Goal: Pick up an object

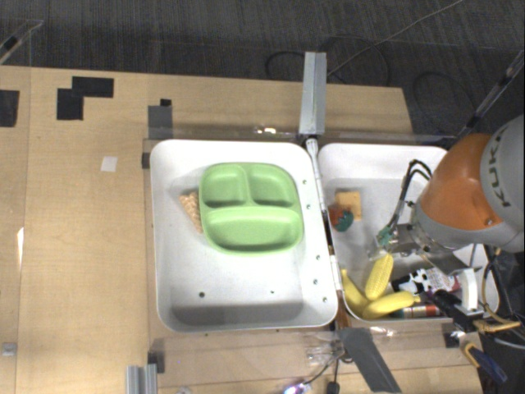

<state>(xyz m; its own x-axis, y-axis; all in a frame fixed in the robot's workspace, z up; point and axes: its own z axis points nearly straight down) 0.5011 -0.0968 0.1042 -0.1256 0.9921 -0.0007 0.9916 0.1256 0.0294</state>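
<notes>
Camera view: slanted look down on two white bins side by side, the arm (472, 191) reaching in from the right.
Left bin (176, 245): holds a green tray (248, 206) with three compartments; a tan waffle-like piece (190, 210) pokes out from under its left edge.
Right bin (369, 167): a corn cob (379, 274) stands tilted near the front; a banana (373, 304) curves along the front wall just below it, touching or nearly touching the cob; a small orange and teal toy (344, 209) lies near the left wall.
Gripper (396, 238): low over the right bin, just above the top of the corn cob.
Gripper state: cannot tell; the wrist and cables cover that part.
Step in hand: seemingly the approach to a grasp, with the cob the likeliest target, since the tool sits right at its upper end.
Next move: likely a short descent onto the cob, then closing and lifting straight up; the banana so close by could be caught or nudged.
Hidden: the right part of the right bin lies under the arm; dark and red items (426, 290) at the front right corner are too cluttered to name.
Contact: whether the tool touches the cob cannot be judged.
</notes>
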